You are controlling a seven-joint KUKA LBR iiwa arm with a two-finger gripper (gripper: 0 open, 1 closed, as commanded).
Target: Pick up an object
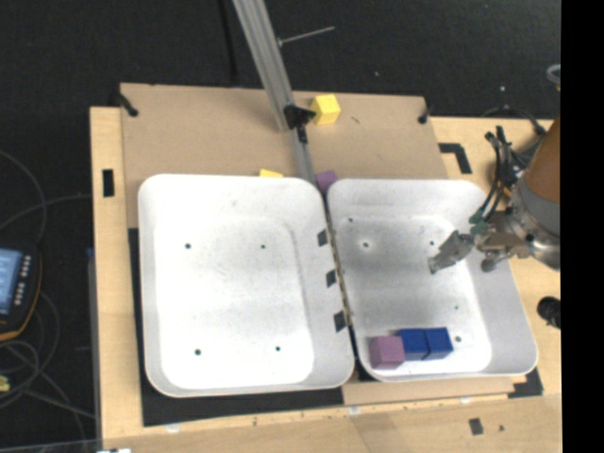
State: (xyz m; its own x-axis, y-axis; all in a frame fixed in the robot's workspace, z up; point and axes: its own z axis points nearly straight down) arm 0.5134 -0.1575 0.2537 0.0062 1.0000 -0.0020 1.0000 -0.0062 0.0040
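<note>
A blue block (425, 342) and a purple block (385, 350) lie side by side, touching, at the near edge of the right bin (396, 225). My gripper (468, 255) hangs over that bin's right part, well behind the two blocks and apart from them. It is open, with nothing between its fingers (447, 252). The arm's orange band shows at the view's right edge.
The left bin (226, 281) adjoins the right one. Behind the bins, on the brown board, sit a yellow block (327, 109), a small yellow piece (271, 173) and a small purple piece (326, 179). A slanted metal rail (269, 59) runs down to the bins' joint.
</note>
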